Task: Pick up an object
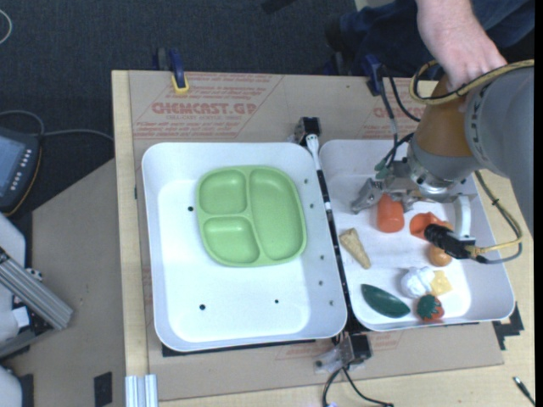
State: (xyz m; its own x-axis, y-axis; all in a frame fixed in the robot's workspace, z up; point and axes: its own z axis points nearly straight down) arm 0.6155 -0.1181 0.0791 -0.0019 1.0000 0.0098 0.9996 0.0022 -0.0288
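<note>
The camera view is taken from above the bench [127,227], on whose brown board the red lettering "CHEMCAST" is printed, partly legible near the far edge. The left bin [170,303] is occupied by a green divided plate [252,215]. In the right bin [492,287], a tan wedge [355,248] and a dark green leaf-shaped piece [383,300] are found beside the divider. An orange cylinder [390,214] is seen upright directly under the gripper [392,191]; whether the claw is apart or together cannot be told. Farther right, a red-orange piece [422,223], a white lump [415,281], a yellow piece [441,283] and a strawberry [428,308] are grouped.
</note>
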